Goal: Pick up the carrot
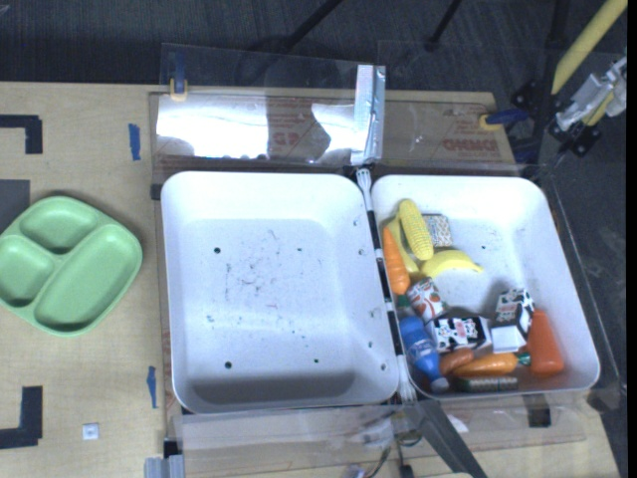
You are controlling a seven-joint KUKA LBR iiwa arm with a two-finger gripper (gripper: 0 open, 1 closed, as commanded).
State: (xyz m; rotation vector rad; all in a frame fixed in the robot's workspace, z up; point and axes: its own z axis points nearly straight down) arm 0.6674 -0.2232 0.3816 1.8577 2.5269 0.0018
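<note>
Clutter at the near side of the right bin [572, 267] includes orange pieces [545, 345] that could be mistaken for the target, so the choice needs care. Farther in, what looks like the carrot [395, 262] lies along the bin's left wall, just beside the corn [415, 229]. A descent in line with its length, close to that wall, seems best. Whether the end effector is open or closed cannot be told.

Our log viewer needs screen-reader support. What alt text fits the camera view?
Two white bins sit side by side; the right bin holds a carrot, corn and other toy food along its left and near sides. A green plate lies far left.
</note>
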